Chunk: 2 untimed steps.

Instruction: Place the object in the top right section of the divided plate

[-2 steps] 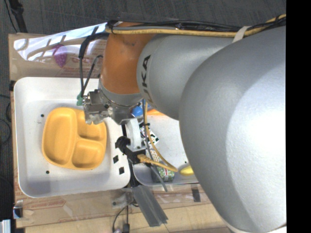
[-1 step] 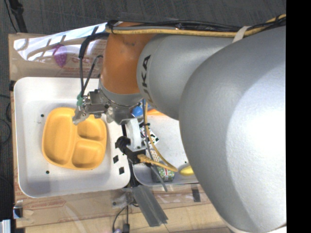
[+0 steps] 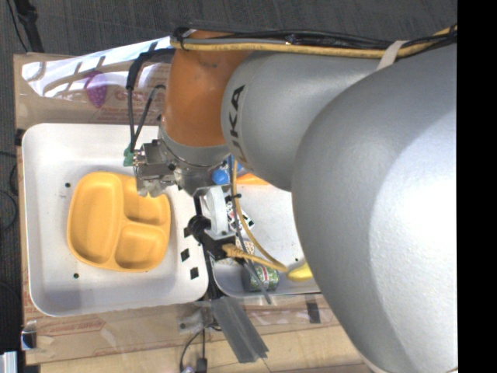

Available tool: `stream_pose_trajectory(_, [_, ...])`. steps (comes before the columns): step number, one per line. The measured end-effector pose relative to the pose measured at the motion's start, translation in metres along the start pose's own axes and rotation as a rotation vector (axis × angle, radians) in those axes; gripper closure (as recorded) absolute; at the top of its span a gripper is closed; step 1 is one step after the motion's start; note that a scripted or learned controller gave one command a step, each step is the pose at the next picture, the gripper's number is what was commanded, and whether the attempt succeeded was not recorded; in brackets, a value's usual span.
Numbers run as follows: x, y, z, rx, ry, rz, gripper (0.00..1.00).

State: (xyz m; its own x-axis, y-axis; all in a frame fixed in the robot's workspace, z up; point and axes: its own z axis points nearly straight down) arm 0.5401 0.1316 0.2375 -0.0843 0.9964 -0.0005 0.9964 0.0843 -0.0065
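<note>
Arm (image 3: 342, 169): a thick grey body with an orange band (image 3: 198, 92), reaching from the right across both bins, wrist above the plate's upper right corner.
Gripper (image 3: 147, 183): just over the plate's top right section; grip state cannot be told (nothing visible between its tips).
Divided plate (image 3: 116, 222): yellow, smooth, rounded, three hollows, lying in the left bin (image 3: 46, 286).
Right bin (image 3: 264, 290): small objects, partly hidden by the arm.

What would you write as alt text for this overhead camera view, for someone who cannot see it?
A large grey robot arm with an orange band reaches in from the right, its gripper at the top right edge of a yellow divided plastic plate. The plate lies in the left shallow white bin; the right white bin, largely hidden by the arm, holds small mixed objects.
</note>
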Motion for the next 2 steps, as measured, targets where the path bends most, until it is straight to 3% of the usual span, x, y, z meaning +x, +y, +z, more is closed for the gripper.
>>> stream_pose_trajectory(1, [-0.0001, 0.0000, 0.0000, 0.000, 0.000, 0.000, 0.00])
stream_pose_trajectory(2, [0.0007, 0.0002, -0.0092, 0.002, -0.001, -0.007, 1.00])
